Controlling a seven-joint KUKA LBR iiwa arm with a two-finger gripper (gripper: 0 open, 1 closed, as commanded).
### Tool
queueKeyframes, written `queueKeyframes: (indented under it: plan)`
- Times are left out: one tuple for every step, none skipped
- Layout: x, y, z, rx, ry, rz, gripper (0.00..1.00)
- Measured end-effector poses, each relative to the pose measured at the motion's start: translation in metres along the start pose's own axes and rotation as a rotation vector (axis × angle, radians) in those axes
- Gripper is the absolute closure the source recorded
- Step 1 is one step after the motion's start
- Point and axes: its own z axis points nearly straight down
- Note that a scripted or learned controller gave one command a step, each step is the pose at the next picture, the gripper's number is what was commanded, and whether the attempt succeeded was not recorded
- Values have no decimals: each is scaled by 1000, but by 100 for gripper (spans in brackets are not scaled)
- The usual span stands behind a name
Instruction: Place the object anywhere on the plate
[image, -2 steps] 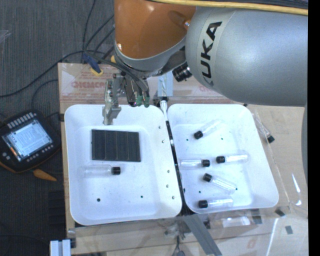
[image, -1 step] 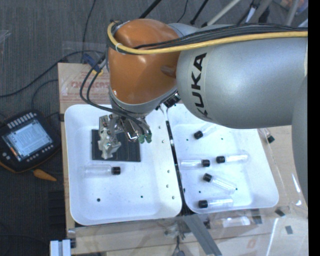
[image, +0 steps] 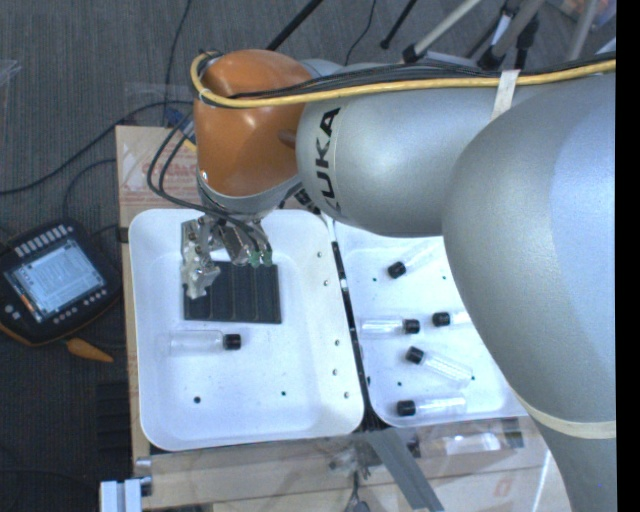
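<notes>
A dark ribbed plate (image: 240, 296) lies in the left bin (image: 240, 400). Over the plate's upper left edge hangs my gripper (image: 203, 268), under the orange wrist band. A clear vial with a black cap (image: 205, 342) lies on the bin floor just below the plate, apart from the gripper. Nothing is visible between the gripper's tips.
The right bin (image: 480, 400) holds several clear vials with black caps (image: 432, 405). My large grey arm covers the upper right of the view. A handheld control pendant (image: 55, 282) lies on the floor to the left of the bench.
</notes>
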Motion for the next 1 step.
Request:
queueKeyframes:
  plan:
    - [-48,-17,-6,2,-3,349,100]
